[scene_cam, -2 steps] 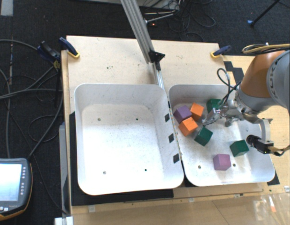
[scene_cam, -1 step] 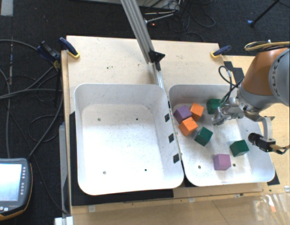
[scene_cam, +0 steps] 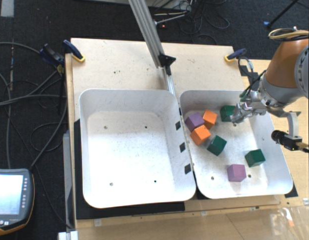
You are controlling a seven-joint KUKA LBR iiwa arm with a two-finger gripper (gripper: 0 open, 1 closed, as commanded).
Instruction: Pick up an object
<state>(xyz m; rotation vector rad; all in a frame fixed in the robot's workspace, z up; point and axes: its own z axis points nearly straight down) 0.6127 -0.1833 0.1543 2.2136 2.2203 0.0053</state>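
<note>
Purple cube (scene_cam: 236, 172) sat nearest; tool (scene_cam: 236, 117), grip state unreadable, hung just right of a green cube (scene_cam: 226, 113), touching or nearly.

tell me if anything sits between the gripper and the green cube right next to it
Nothing visible does. The gripper hangs in the right bin with the green cube directly at its left side, no gap or other block between them. The nearest other block, an orange cube, lies beyond the green one.
</note>
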